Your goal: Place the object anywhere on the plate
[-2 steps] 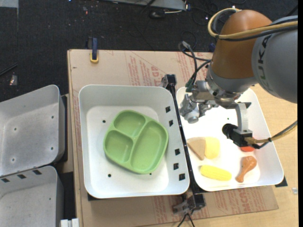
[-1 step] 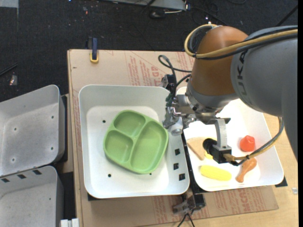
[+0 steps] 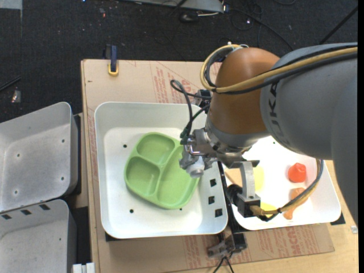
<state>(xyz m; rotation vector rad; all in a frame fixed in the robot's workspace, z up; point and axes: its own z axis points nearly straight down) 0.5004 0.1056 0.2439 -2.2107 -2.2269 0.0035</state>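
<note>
Hovering end effector (image 3: 193, 162) overlaps plate (image 3: 152, 172) right rim.

A: So where's everything sitting?
B: Plate (image 3: 156, 170) lies in the left bin (image 3: 114, 152). Right bin (image 3: 324, 209) holds a few small objects (image 3: 296, 173). Arm (image 3: 250, 101) hangs over the seam between both bins.

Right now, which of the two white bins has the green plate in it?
The left white bin, the one farther from where the arm comes in. The green plate lies in it; the right bin holds small red, yellow and orange things instead.
</note>
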